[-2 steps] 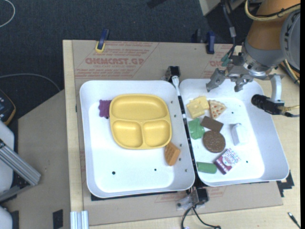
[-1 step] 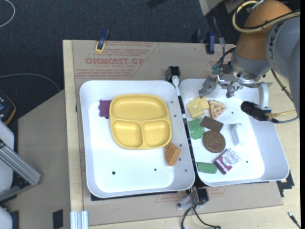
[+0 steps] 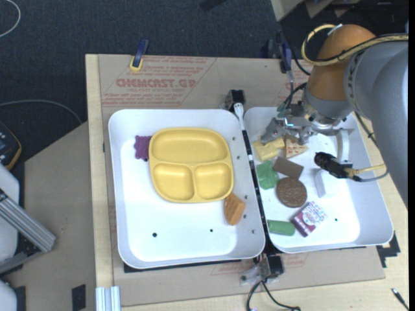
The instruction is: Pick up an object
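Whether the gripper (image 3: 290, 127) is released or clenched I cannot tell; just below it the cheese wedge (image 3: 269, 149) looks light, stiff, best pinched across its flat sides.

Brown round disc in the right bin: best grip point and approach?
Judging from the view, take the brown disc from straight above, fingers across its rim. It lies flat, so no side is exposed. Close along the upper-right to lower-left line: the brown block touches its top edge, the green piece sits to its upper left and the purple packet lies close below-right.
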